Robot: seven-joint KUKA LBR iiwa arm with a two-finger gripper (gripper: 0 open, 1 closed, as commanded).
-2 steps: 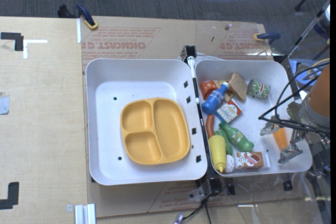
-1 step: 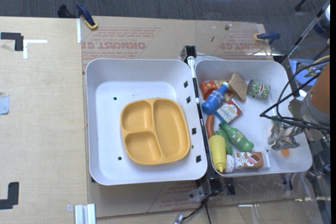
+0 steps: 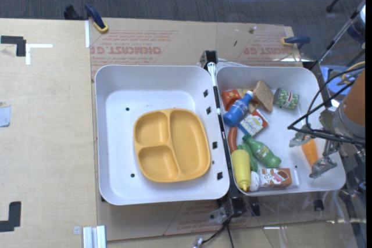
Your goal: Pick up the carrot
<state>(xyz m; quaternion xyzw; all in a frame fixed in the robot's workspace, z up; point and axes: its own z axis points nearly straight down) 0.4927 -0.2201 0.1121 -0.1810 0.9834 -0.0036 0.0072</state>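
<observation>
Two metal fingers of the gripper (image 3: pixel 314 154) stand spread apart at the right bin's (image 3: pixel 302 75) right side, and you can see the orange tapered carrot (image 3: pixel 310 151) lying between them on the bin floor. Your yellow three-compartment plastic plate (image 3: pixel 172 144) sits in the left bin (image 3: pixel 110 142).

At the right edge of the frame, the arm's (image 3: pixel 356 103) rounded orange band sits above a grey wrist section. Thin black cables (image 3: pixel 317 104) loop from it toward the upper right of the frame. Below hang the gripper's (image 3: pixel 314 153) two slim metallic grey fingers (image 3: pixel 301 137), angular and jointed, with pale, slightly shiny surfaces.
</observation>
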